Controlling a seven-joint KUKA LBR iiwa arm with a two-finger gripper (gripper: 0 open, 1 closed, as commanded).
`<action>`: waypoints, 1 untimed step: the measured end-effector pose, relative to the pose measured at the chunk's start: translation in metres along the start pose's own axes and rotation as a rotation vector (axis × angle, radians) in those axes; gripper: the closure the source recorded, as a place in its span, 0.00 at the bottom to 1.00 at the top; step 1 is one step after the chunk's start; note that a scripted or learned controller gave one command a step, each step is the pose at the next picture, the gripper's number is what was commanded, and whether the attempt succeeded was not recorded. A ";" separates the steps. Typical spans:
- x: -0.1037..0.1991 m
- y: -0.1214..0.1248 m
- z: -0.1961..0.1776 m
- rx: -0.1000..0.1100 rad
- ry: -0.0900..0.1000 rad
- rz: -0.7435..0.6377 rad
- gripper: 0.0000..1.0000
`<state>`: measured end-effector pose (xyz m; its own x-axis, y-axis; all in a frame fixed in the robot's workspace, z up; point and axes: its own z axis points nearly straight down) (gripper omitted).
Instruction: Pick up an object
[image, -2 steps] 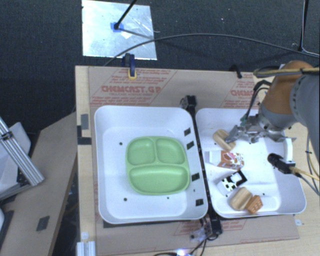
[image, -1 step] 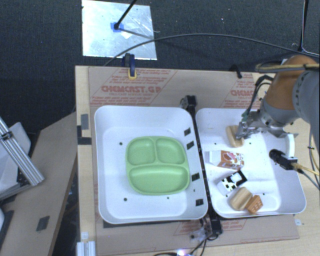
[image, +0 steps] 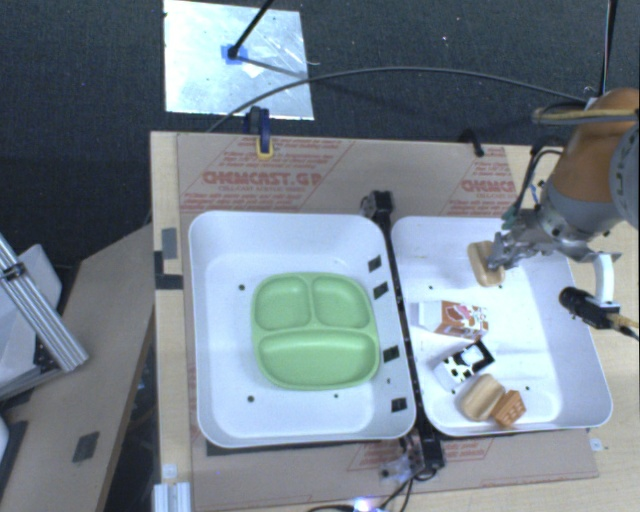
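Over the right bin's (image: 590, 400) far end, the pincer (image: 497, 256) meets a tan wooden block (image: 484, 265); its grip cannot be told. Confirm closure on the block before lifting straight up.

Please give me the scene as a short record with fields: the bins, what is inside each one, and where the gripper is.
left bin: holds a green divided plate
right bin: holds a tan block, a red-and-white packet, a black-and-white item, two tan pieces near the front
gripper: over the right bin's far part, at the tan block
grasp: cannot tell from this view
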<state>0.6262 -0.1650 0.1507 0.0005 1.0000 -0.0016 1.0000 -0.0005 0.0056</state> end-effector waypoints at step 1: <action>0.008 -0.003 -0.059 -0.001 0.000 -0.006 1.00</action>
<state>0.6229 -0.1569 0.2093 -0.0053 1.0000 -0.0014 1.0000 0.0053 0.0064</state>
